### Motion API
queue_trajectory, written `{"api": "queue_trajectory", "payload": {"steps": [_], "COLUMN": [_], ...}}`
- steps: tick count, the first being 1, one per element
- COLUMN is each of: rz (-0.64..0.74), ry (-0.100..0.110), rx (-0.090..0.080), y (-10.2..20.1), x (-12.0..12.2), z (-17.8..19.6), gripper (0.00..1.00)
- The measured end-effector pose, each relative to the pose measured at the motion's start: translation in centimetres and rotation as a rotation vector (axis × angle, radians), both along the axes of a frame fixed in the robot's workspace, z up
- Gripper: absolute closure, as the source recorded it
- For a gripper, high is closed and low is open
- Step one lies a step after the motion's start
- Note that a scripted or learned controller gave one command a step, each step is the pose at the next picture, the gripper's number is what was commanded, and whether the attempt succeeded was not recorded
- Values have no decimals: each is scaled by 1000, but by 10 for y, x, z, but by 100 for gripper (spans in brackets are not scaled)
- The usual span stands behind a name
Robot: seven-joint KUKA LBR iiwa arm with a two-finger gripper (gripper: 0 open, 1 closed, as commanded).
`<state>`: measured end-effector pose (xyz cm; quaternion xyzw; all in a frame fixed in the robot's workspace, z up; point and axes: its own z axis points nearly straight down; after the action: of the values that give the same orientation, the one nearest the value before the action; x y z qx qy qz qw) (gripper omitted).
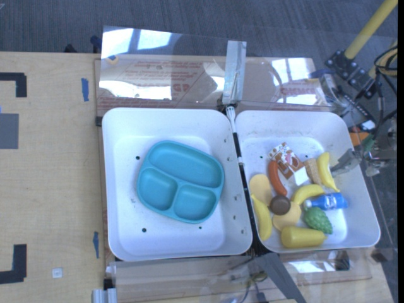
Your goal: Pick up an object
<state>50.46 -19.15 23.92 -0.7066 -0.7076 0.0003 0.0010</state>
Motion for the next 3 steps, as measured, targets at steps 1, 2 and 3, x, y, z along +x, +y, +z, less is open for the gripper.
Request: {"api": "queue_trajectory", "payload": {"steps": [1,2,3], "rz": [-37,-80,279], "ry": [-4,-4,-5], "rx": [-2,-1,0], "y": [20,63,100], "x": [36,122,89], "z": [-135,-153,-152], "gripper": [0,0,0]}}
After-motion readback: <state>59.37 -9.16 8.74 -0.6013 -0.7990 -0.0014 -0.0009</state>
